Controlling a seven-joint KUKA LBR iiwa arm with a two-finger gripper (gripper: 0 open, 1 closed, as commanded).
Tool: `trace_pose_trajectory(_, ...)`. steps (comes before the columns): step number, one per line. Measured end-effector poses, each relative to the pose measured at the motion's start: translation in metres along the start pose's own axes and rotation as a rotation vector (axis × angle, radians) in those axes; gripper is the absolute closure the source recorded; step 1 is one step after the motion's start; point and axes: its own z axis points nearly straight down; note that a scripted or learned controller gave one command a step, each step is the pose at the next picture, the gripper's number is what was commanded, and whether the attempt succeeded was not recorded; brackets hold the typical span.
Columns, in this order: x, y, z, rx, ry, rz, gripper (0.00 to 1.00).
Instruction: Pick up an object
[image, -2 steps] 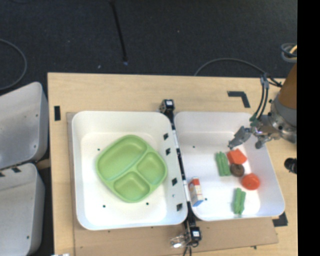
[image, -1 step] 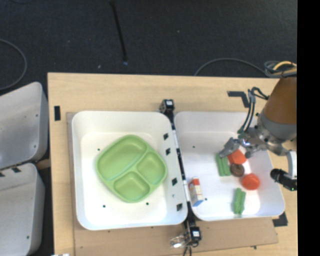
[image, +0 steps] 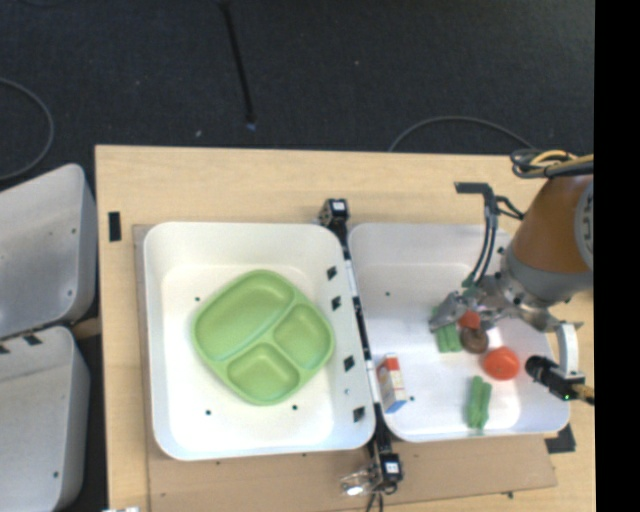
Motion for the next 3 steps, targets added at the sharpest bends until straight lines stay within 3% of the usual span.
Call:
trace_pose_trajectory(1,-0.002,0.003,0.027,-0.004,-0.001,0.003,0.00)
trace_pose_trajectory(2,-0.002,0.001,0.018,0.000,0.001,0.009,1.00)
trace_pose_trajectory(3,0.000,-0.004,-0.043,-0.001,0.002,0.001,1.00)
